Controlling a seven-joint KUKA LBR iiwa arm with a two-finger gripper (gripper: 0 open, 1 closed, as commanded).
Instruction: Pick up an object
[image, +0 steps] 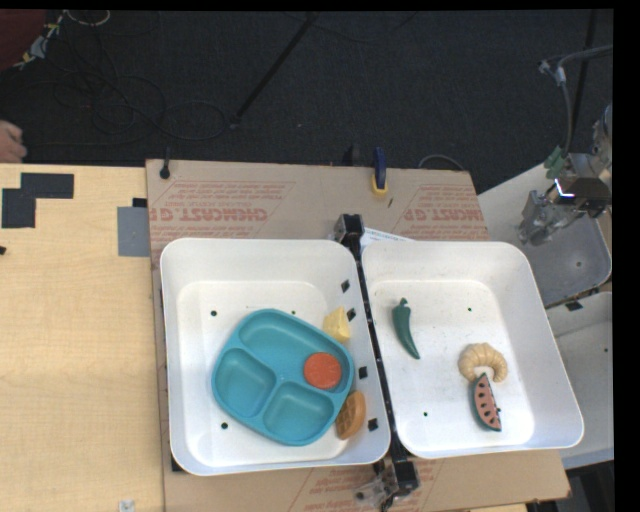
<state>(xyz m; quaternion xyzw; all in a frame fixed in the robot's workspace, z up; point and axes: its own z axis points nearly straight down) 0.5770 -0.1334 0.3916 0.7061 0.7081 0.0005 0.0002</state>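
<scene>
- The teal divided tray (262, 385) in the left bin (190, 300) serves as the landmark for all positions below.
- An orange-red round object (322, 370) lies on the tray, in its right-hand compartment.
- A pale yellow piece (338, 325) sits just off the tray's upper right edge (contact with the rim cannot be confirmed).
- A brown, bread-like item (350, 414) rests against the tray's lower right corner, near the wall of the bin.
- The right bin (530, 290) stands directly to the right of the tray's bin; the two bins meet along a dark centre seam.
- A dark green pepper-shaped object (404, 327) lies to the right of the tray, just past the seam, upright in the view.
- A beige croissant-like item (484, 360) lies farther right of the tray, well apart from the pepper.
- A watermelon slice (487, 402) touches the croissant's lower edge.
- The hand (560, 190) sits far to the upper right of the tray, outside both bins, above the counter (70, 330); whether it is parted or closed cannot be told, and no object is visible in it.
</scene>
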